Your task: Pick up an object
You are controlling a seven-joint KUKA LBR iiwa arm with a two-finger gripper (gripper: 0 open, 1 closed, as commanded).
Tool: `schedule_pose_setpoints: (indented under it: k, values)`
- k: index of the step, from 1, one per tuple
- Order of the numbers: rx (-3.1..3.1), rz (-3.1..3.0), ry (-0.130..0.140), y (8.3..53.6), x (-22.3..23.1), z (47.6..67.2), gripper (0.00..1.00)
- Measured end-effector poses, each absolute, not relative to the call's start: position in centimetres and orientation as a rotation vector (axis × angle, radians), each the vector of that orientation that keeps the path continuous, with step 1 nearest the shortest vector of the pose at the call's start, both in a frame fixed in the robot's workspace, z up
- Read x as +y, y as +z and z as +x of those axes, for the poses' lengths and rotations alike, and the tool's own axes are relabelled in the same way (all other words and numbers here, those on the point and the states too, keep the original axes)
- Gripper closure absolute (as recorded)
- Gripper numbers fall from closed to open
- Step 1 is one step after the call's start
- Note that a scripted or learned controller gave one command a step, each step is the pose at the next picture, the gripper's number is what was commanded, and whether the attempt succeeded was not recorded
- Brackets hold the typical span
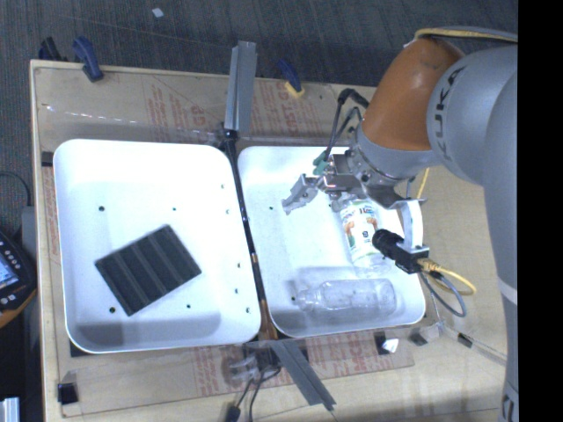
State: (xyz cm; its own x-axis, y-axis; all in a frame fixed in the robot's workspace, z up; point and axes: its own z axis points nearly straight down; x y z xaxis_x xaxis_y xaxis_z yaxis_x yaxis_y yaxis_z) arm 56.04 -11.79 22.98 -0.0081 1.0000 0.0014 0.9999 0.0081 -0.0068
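Left bin (79, 174): dark ribbed slab (148, 268). Right bin (264, 236): clear bottle (347, 295), labelled bottle (359, 231). Gripper (327, 185) above right bin; finger spread unclear.

The right bin (264, 236) is crowded along its right and near sides: a small labelled bottle (359, 229) stands beside a clear bottle (347, 295) lying flat. Its left half is open floor. In the left bin (70, 236), 1 dark ribbed slab (148, 268) lies.
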Motion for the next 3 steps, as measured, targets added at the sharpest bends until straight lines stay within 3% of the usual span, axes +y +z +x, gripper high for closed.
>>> schedule_pose_setpoints:
  k: [1,2,3]
  values:
    - [-2.268,-2.171,0.003,22.6,-19.1,59.8,0.0]
    - [-2.343,-2.088,0.003,17.3,-20.9,59.8,0.0]
    - [-2.343,-2.088,0.003,17.3,-20.9,59.8,0.0]
